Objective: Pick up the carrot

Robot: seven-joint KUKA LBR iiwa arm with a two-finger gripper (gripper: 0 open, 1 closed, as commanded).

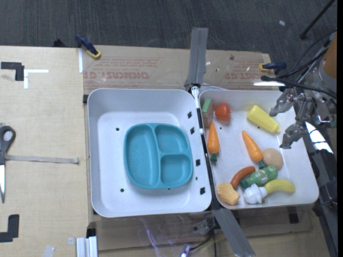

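The gripper (288,123) hangs over the right white bin's (308,165) right edge, jaws apart and empty, with the tapered orange plastic carrot (252,146) lying diagonally to its left.

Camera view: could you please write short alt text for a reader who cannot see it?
The robot hand hovers open over the right bin of toy food, holding nothing; two carrots lie left of it. The left bin holds a teal divided plate.
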